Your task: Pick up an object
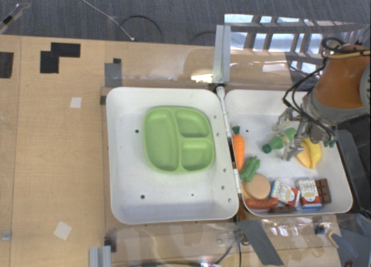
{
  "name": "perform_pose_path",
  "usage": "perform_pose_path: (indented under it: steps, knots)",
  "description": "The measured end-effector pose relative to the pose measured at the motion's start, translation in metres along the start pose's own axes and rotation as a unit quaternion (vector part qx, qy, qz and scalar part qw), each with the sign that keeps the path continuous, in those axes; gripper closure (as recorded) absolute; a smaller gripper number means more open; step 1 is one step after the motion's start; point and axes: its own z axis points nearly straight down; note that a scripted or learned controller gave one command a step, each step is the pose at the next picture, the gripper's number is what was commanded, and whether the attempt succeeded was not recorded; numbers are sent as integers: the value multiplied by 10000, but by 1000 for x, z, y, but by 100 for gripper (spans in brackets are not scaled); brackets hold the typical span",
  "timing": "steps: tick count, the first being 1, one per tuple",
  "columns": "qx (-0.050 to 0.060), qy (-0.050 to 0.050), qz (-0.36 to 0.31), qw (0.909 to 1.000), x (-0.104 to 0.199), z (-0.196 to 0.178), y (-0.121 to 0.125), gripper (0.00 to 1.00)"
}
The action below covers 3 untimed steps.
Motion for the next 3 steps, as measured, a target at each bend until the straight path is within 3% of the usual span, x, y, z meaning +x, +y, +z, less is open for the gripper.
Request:
perform_pose_path:
  steps: [1,2,3]
  knots:
    - [7,-55,-38,10000,-4,-14,2,100]
    - [5,-49,-40,10000,-4,-13,3,0]
    - [-11,23,201,9998,16,2,6,0]
